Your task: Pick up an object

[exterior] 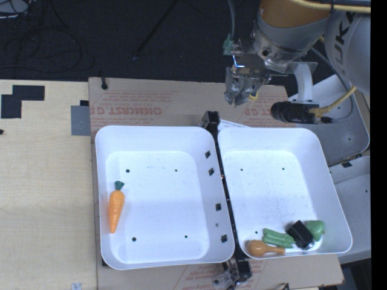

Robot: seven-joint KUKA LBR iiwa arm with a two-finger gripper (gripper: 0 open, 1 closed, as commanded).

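An orange toy carrot [115, 206] with a green top lies near the left wall of the left bin [151, 139]. In the near right corner of the right bin [275, 139] sit a green pea pod [277, 238], a black block [300, 234], a green piece [315, 227] and an orange-brown pear-shaped toy [263, 248]. My gripper [239, 95] hangs high above the bench, behind the far rims of the bins near their divide. Nothing shows between its fingers.
A black hinged strip [216, 180] runs between the two bins. The bins rest on a brown cardboard sheet [151, 104] on a pale wooden bench [42, 180]. Grey robot base parts [338, 125] stand to the right of the right bin.
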